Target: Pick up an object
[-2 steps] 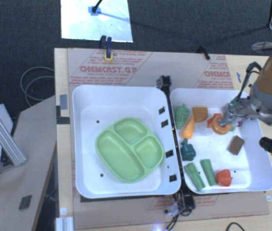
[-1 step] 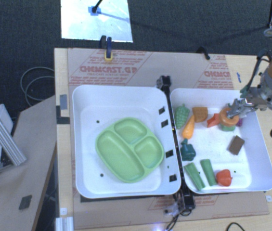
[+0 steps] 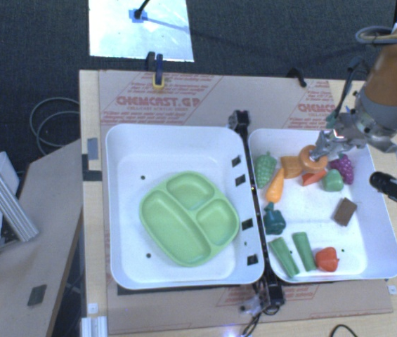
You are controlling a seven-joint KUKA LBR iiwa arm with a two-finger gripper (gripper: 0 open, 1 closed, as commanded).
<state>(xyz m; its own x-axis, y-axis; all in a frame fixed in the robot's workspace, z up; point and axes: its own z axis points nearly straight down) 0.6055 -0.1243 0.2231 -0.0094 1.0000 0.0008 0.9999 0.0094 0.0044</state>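
— Orange is what you want to watch from the overhead camera: the orange piece (image 3: 298, 166) lies in the right bin (image 3: 384, 248), at its upper middle, touching the gripper (image 3: 322, 153) on the gripper's lower-left.

— Does it hold it?

— You can't tell; its grasp is hidden.

— Its axis?

— Roughly left to right, between the green leafy toy (image 3: 264, 166) and the purple grapes (image 3: 342, 166).

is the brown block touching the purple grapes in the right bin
Apart. The camera view shows bare white bin floor between the brown block and the purple grapes.
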